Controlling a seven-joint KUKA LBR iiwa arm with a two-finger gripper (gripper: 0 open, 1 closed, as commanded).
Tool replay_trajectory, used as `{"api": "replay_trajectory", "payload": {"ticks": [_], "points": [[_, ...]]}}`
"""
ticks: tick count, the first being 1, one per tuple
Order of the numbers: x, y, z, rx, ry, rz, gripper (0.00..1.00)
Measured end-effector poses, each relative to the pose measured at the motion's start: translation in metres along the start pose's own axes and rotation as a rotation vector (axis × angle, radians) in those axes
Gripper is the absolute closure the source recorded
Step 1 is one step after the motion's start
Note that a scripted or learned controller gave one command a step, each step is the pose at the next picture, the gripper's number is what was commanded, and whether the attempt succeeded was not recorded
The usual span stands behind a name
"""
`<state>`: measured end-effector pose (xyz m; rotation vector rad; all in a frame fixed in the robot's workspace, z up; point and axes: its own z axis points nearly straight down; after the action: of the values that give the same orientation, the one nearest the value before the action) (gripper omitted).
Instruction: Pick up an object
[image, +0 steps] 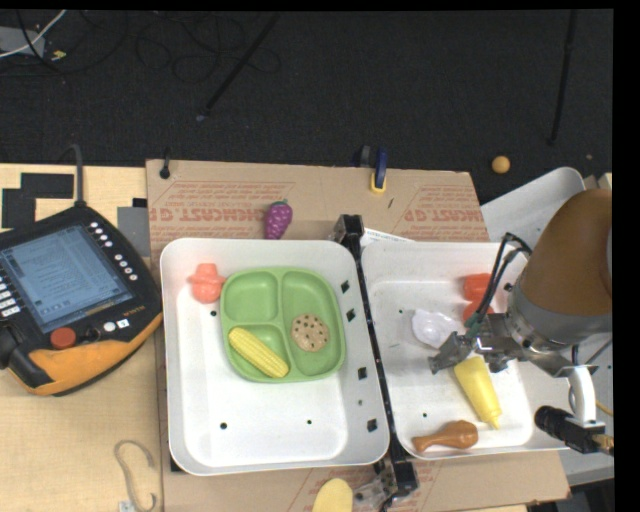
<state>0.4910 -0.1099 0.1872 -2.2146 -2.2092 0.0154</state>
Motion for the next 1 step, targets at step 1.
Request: {"api": "replay_trajectory", "payload": {"ticks": [1], "points": [[-0.0004, 0.0028, -0.0065, -0.012, -0.001, -0.002, 0.00]]}}
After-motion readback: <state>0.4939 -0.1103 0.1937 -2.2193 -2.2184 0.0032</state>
